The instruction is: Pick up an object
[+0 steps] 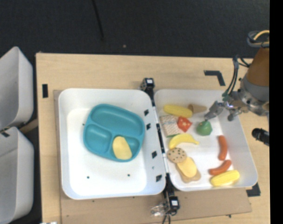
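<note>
hand [211, 112] — above green toy [204, 128], right bin [246, 146]

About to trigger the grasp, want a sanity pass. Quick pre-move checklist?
1. Gripper over the right bin: ok.
2. Target near it: green toy just below the fingers: ok.
3. Toy between fingers: not ok, nothing held yet.
4. Finger opening: cannot tell.
5. Room around the toy: red piece close on its left, orange sausage apart: ok.
6. Plate in the left bin, out of the way: ok.
</note>
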